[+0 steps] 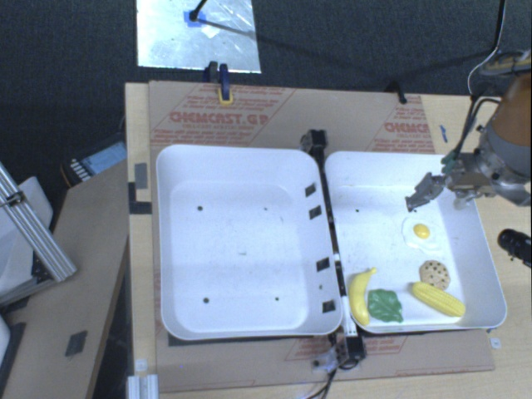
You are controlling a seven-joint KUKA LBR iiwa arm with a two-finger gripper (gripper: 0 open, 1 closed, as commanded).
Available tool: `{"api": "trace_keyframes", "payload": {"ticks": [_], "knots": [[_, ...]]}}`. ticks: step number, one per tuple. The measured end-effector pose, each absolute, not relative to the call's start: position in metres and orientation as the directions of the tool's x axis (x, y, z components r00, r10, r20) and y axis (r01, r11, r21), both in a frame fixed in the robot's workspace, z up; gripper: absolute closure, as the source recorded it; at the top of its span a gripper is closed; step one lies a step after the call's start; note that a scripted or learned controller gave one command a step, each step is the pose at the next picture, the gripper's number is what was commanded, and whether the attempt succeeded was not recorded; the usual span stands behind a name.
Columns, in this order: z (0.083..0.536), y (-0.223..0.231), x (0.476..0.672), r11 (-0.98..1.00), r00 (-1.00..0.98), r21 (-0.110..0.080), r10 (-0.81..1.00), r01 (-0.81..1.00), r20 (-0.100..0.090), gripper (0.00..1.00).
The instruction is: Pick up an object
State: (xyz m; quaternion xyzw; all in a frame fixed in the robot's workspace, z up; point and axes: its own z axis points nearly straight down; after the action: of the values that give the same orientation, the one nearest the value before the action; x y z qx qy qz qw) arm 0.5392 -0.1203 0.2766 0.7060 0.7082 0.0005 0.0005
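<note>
There were two white bins, one banana, one corn cob, one cookie, one fried egg and one green leaf.

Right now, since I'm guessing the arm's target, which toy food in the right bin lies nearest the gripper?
The fried egg, white with a yellow yolk, just below the gripper. The cookie, corn cob, banana and green leaf lie nearer the bin's front edge.

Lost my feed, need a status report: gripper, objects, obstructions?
Gripper above right bin, nothing visibly held. Fried egg just below it. Nothing blocking.
</note>
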Motion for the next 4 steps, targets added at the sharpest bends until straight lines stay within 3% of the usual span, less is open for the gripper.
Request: {"api": "trace_keyframes", "payload": {"ticks": [1, 2, 3, 4], "knots": [[0.438, -0.087, 0.504, 0.009, -0.009, 0.022, 1.000, 1.000, -0.002, 0.00], [0.542, -0.039, 0.486, 0.010, -0.010, 0.016, 1.000, 1.000, 0.000, 0.00], [0.547, -0.041, 0.487, 0.008, -0.008, 0.007, 1.000, 1.000, -0.001, 1.00], [0.476, 0.044, 0.554, 0.012, -0.012, -0.005, 1.000, 1.000, 0.001, 1.00]]}}
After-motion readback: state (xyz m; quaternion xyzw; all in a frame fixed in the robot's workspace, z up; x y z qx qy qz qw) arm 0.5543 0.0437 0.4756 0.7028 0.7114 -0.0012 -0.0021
